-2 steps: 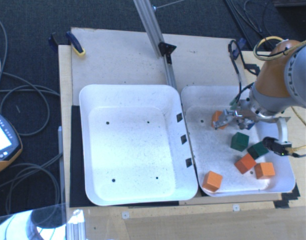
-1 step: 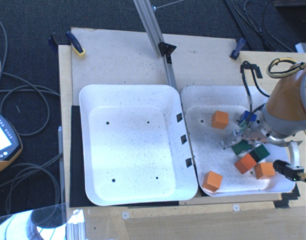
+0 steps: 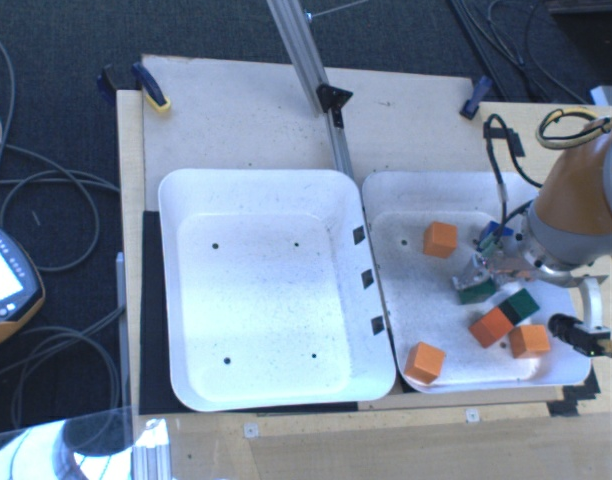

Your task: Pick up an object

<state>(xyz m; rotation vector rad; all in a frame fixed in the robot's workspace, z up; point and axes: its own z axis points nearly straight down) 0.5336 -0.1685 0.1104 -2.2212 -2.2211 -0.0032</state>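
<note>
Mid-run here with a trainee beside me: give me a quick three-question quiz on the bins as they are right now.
1. How many orange blocks lie in the right bin?
2. True or false: the left bin holds a green block.
3. Which lies nearest the gripper: A, the orange block by the bin's near rim; B, the small dark green piece; C, the blue clamp?

Key: 1. four; 2. false; 3. B.

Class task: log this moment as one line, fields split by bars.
arm: over right bin | gripper: near green block | orange blocks: loose | left bin: untouched
</note>
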